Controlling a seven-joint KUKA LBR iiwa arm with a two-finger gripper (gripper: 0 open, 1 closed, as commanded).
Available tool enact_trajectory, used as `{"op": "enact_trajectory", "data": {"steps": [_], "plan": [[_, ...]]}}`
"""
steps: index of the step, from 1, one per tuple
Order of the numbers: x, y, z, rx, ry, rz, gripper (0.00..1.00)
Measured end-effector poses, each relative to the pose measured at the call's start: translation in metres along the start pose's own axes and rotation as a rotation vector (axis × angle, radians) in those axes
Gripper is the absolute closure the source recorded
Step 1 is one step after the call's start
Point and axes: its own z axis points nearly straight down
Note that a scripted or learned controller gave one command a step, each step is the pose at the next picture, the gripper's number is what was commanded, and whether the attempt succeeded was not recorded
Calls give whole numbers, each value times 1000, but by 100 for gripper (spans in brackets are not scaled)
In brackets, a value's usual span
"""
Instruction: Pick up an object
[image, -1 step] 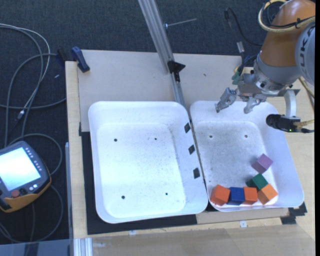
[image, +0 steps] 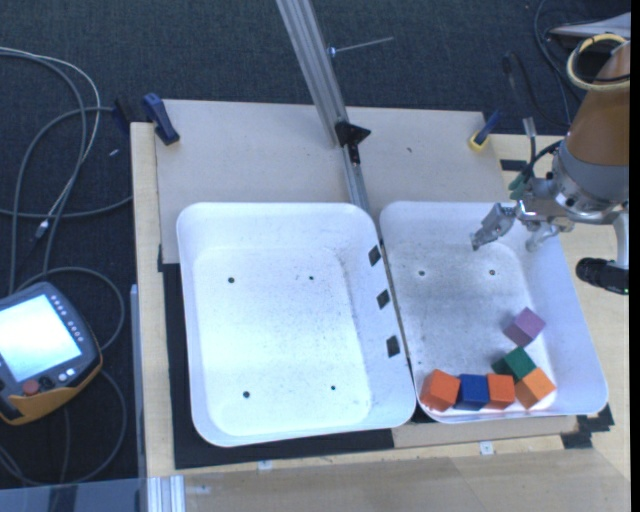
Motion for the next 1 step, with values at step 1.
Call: {"op": "enact_trajectory", "data": {"steps": [1], "plan": [[-46,-53,113,5,4,-2,0]]}}
